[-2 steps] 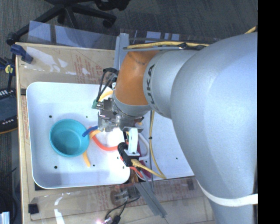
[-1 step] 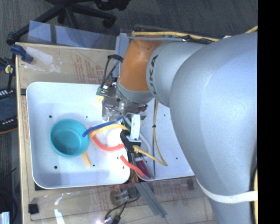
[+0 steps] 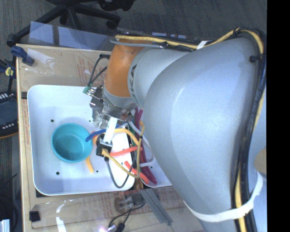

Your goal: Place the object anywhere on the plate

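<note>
The arm (image 3: 190, 113) hides most of the right bin (image 3: 154, 179).

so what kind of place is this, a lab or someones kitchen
Most likely a robotics lab or test workspace, not a kitchen. A large grey industrial arm with loose cabling reaches over a shallow white bin on a wooden bench, and an office chair base stands on carpet behind it.
</note>
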